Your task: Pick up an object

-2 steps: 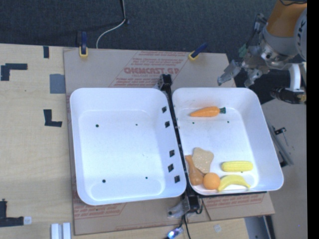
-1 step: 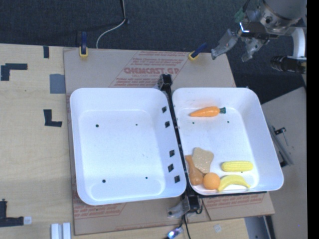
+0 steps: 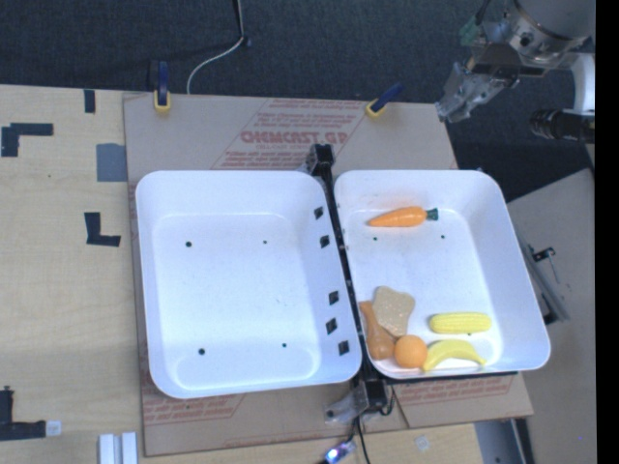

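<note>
Gripper (image 3: 462, 97): up at the top right, beyond the far corner of the right bin, over the dark floor and the edge of the cardboard; nothing between the fingers; spread or pressed together, cannot tell from this angle.
Arm (image 3: 542, 13): grey, orange band at the very top edge, entering from the right.
Right bin (image 3: 503, 216): holds all the objects.
Carrot (image 3: 398, 217): orange with a green tip, lying crosswise in the far half of the right bin, apart from the rest.
Bread slice (image 3: 394, 308): tan, near the divider, resting on a brownish piece beneath.
Orange ball (image 3: 410, 352): at the near edge, touching the brownish piece.
Corn cob (image 3: 458, 323): yellow, just right of the bread slice.
Banana (image 3: 453, 357): yellow, at the near wall, just beside the orange ball, below the corn cob.
Left bin (image 3: 155, 211): white, beside the right bin.
Cardboard sheet (image 3: 280, 133): under both bins, held by two clamps at the far edge.
</note>
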